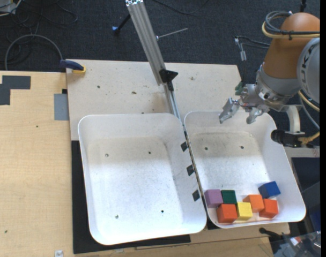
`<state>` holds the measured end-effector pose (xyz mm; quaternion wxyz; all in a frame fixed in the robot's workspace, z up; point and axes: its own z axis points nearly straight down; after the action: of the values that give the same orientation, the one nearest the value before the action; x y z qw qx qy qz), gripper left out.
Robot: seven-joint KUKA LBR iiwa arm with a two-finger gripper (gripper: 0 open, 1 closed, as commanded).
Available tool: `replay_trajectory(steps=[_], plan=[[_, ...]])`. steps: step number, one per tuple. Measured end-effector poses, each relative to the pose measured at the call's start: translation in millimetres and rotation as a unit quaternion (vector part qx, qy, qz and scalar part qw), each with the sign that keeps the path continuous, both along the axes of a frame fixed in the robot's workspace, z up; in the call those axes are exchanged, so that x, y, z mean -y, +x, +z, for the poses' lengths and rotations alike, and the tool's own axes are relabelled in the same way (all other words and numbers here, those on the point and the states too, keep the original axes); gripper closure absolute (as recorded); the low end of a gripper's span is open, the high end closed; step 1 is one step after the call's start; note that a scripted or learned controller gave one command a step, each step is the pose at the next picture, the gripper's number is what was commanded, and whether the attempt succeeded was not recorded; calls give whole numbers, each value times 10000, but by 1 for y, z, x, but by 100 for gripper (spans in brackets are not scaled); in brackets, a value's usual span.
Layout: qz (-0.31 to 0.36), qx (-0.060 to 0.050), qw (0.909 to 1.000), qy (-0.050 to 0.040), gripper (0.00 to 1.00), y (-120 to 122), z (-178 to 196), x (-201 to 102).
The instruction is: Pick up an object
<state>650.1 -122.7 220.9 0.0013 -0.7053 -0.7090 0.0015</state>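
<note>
Several small coloured blocks lie bunched at the near edge of the right bin (262, 143): a purple block (213, 197), a green block (228, 196), a red-orange block (226, 212), a yellow block (244, 210), an orange block (254, 201), another red-orange block (268, 208) and a blue block (269, 189). My gripper (240, 113) hangs over the far edge of the right bin, well away from the blocks. Its two fingers are spread apart with nothing between them.
The left bin (131, 175) sits beside the right one, with black clips (187, 169) along the shared wall. A slanted aluminium bar (149, 42) rises from the bench behind the bins. A small blue-and-yellow tool (73, 66) lies at the bench's far left corner.
</note>
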Motion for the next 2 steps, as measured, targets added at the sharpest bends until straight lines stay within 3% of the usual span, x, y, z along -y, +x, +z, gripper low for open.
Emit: replay_trajectory(steps=[1, 2], plan=[[-35, 54, 10000, -16, 0, -29, 105, 46], [-11, -27, 10000, 10, 0, 17, -96, 55]])
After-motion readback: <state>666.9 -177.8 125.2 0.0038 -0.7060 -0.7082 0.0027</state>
